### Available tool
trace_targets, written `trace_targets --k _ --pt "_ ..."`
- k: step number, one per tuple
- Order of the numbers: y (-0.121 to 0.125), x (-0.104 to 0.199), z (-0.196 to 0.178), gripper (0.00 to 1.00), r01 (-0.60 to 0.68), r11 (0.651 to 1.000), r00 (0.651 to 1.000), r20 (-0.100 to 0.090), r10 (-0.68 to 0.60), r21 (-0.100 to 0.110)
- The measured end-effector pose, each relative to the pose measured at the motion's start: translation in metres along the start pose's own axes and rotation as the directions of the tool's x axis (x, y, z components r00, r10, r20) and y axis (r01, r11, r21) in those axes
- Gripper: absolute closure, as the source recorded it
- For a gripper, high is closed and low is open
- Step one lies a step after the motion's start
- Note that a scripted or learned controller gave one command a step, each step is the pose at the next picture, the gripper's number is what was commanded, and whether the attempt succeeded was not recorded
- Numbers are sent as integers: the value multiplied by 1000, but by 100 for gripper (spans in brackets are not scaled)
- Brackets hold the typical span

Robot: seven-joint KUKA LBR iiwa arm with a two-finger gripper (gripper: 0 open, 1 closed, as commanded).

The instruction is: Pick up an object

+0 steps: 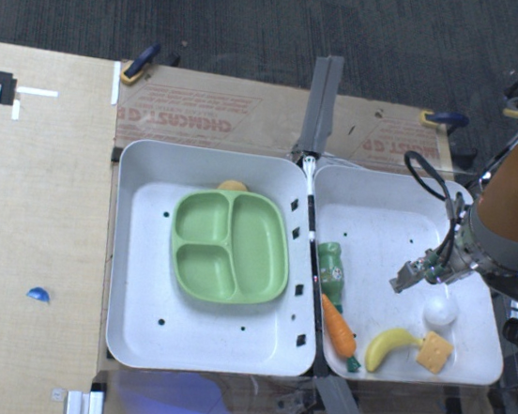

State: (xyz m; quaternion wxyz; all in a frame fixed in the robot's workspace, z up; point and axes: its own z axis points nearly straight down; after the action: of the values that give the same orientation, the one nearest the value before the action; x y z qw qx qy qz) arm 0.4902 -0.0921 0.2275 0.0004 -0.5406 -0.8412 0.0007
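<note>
Red block lettering runs across the brown cardboard sheet lying beyond the far edges of the two bins. It appears upside down and mirrored; "CHEMCAZ" is roughly what shows, uncertainly. The green packet in the right bin carries a white mark too small to read.

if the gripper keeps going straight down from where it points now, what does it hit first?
Most likely bare floor of the right white bin, just left of the white ball. The gripper points down and left; depth is unclear, so it may graze the ball.
</note>
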Motion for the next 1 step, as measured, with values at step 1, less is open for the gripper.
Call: trace_targets --k 1 --pt "87 -16 37 100 -146 989 989 1 146 0"
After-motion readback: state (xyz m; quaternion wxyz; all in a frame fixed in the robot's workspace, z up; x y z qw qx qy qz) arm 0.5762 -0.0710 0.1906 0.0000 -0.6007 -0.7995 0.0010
